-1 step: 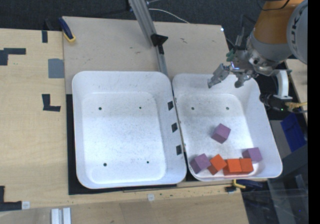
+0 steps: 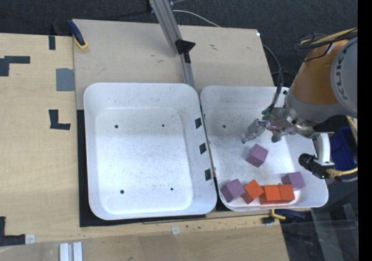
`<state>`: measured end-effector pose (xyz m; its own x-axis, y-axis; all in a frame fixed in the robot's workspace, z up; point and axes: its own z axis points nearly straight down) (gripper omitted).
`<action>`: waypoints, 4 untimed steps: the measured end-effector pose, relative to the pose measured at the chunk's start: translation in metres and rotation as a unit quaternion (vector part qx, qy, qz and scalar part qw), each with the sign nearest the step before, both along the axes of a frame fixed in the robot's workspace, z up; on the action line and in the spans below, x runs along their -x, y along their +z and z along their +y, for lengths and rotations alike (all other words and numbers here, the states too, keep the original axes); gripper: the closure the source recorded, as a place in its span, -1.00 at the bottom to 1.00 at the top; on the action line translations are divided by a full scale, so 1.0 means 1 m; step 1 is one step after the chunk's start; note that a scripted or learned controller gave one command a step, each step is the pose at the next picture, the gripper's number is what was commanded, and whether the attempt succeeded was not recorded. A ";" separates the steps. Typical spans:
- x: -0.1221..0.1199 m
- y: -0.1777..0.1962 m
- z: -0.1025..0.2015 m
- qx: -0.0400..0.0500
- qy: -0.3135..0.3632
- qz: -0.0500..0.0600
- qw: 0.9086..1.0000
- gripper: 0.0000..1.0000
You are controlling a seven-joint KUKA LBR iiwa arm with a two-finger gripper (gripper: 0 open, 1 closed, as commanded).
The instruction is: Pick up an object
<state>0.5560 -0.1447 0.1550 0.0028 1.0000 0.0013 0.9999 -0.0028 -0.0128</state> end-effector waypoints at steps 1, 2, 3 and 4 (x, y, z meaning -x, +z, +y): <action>0.022 -0.065 -0.025 0.001 0.000 -0.004 1.000 -1.00; 0.021 -0.054 -0.023 0.000 0.003 -0.005 1.000 1.00; 0.003 -0.058 -0.064 0.001 0.001 -0.007 1.000 1.00; -0.017 -0.027 -0.045 0.000 0.003 -0.007 1.000 1.00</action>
